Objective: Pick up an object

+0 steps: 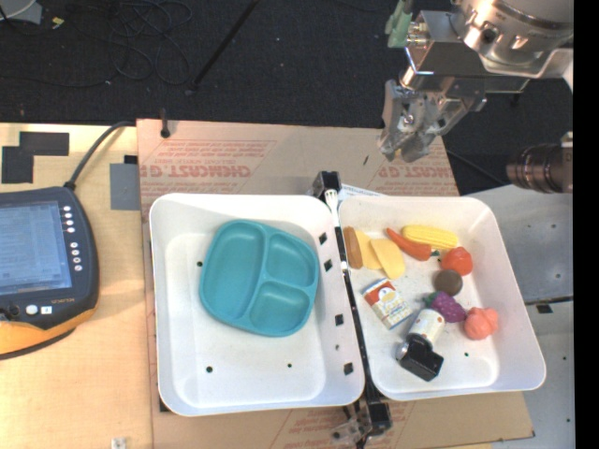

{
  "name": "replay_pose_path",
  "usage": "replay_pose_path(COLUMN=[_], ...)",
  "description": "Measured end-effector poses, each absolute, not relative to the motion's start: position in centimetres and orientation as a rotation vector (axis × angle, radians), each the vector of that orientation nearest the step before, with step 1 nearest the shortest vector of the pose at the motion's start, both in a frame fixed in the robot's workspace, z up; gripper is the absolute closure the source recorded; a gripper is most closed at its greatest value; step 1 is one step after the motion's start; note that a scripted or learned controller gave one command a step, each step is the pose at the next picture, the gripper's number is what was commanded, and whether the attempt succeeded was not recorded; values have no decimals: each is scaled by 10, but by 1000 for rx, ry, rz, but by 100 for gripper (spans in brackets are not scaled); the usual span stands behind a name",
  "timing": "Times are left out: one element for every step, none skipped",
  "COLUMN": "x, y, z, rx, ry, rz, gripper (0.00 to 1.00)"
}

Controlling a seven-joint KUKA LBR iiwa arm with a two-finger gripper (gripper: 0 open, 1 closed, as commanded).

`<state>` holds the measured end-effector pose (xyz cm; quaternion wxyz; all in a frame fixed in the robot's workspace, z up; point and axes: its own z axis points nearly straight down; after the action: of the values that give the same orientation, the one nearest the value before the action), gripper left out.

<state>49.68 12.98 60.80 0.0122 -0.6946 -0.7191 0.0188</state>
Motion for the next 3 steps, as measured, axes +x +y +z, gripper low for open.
replay_pose_path(x=[497,498,499], y=[131,132,133], z=[617,626,634], rx=[-2159,-2154,-2150], ry=[-2243,-2243,-2245], rz=[66,71,75], gripper=[100,100,100])
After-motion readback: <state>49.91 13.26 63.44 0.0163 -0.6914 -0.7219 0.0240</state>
